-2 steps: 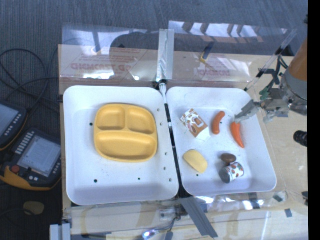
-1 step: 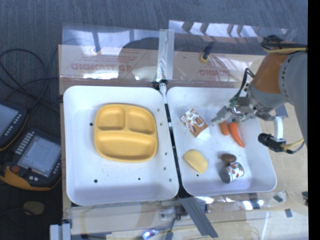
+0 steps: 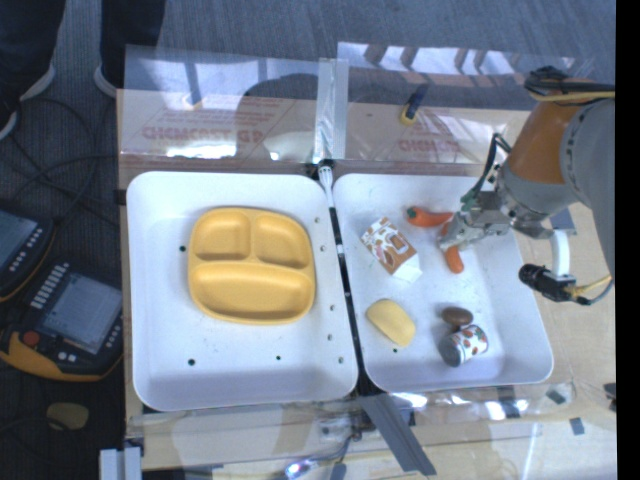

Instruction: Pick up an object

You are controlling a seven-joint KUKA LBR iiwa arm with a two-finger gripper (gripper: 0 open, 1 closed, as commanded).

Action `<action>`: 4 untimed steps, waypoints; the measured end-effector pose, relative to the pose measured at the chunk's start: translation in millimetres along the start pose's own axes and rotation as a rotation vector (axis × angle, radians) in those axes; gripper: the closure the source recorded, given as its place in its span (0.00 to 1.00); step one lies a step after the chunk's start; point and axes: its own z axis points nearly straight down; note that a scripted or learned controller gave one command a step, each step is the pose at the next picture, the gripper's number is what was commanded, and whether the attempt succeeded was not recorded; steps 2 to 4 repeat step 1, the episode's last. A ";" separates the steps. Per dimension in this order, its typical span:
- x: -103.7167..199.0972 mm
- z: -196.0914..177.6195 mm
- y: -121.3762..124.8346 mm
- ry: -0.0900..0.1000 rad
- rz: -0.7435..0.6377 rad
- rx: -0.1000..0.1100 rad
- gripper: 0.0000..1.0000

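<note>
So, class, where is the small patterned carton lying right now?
The carton lies in the right bin, upper left part, near the divider, above the yellow potato-like piece and left of the carrot.

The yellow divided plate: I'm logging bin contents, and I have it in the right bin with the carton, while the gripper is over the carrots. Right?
Not quite. The camera view shows the yellow divided plate in the left bin, not the right. The carton is in the right bin, and the gripper is over the carrots.

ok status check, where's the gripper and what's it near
Gripper low in right bin, over the carrots. One carrot beside it, another just under. Carton close by; grip unconfirmed.
</note>
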 end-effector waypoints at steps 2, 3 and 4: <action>87.4 -94.0 49.3 -0.003 0.008 0.003 1.00; 87.4 -94.0 49.3 -0.003 0.008 0.003 1.00; 87.4 -94.0 49.3 -0.003 0.008 0.003 1.00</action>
